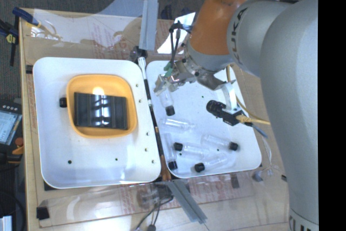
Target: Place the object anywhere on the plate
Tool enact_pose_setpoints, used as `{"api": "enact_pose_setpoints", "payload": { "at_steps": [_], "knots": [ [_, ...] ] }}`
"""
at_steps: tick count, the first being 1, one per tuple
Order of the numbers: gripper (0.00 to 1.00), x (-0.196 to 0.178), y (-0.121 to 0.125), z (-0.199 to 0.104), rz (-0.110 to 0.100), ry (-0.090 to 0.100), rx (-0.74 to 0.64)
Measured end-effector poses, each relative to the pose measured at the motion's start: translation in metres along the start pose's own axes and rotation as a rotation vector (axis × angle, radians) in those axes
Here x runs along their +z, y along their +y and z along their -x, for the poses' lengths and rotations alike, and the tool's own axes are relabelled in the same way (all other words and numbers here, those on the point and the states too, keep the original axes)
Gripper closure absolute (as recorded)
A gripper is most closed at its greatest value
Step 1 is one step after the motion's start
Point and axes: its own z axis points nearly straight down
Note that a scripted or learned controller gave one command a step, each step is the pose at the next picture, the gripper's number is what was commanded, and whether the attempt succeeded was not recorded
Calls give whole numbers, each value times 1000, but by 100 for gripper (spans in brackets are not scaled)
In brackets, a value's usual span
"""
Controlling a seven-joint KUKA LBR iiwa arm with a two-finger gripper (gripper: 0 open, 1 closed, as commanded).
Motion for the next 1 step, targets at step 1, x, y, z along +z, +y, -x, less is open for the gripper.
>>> {"api": "enact_pose_setpoints", "payload": {
  "at_steps": [1],
  "knots": [
    [0,0,0,0,0,0,0]
  ]
}}
